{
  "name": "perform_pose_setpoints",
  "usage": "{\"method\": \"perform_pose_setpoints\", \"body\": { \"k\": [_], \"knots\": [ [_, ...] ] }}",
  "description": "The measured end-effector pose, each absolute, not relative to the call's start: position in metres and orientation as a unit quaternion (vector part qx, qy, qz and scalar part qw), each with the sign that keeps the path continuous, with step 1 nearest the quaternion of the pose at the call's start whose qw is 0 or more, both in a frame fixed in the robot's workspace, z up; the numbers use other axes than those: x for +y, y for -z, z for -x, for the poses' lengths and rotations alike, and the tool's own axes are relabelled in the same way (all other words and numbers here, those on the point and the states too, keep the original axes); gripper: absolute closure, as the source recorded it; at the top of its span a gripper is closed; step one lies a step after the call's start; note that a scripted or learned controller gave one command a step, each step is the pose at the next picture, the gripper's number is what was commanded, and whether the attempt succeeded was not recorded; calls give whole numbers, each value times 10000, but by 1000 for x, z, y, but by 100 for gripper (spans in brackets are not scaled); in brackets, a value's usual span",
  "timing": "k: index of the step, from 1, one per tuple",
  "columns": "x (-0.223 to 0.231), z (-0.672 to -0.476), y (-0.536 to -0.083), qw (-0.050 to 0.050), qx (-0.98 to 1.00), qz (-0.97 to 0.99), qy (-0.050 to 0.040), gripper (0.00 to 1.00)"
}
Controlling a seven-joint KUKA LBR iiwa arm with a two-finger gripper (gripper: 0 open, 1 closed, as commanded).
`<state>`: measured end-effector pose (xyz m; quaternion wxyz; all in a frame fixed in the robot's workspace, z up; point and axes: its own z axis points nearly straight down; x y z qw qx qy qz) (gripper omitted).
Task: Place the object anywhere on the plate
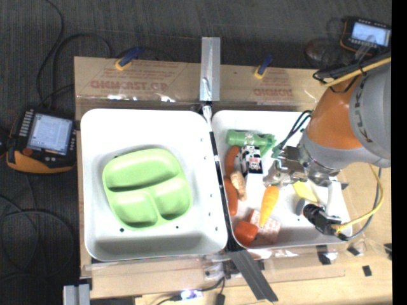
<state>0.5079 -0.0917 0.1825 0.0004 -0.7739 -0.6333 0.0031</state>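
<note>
A light green divided plate (147,185) lies in the left white bin (95,132). The right bin (222,127) holds several toy foods. An orange carrot (269,202) lies near its middle, pointing toward the front. My gripper (280,172) hangs low over the carrot's upper end, under the grey wrist with the orange band (334,122). Whether it touches the carrot is hidden by the wrist. The gripper is well to the right of the plate.
Around the carrot lie a green vegetable (251,137), a black-and-white piece (252,159), red sausages (231,196) along the left wall, a beige piece (238,182), a red and a pink item (254,229) at the front, and a yellow piece (305,192). A raised rim divides the bins.
</note>
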Motion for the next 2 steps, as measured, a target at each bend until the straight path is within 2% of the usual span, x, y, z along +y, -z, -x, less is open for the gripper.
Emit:
{"method": "perform_pose_setpoints", "body": {
  "k": [1,2],
  "knots": [
    [-13,-543,-194,13,-7601,6498,-14,100],
    [52,-519,-265,4,-7895,6137,-16,100]
  ]
}}
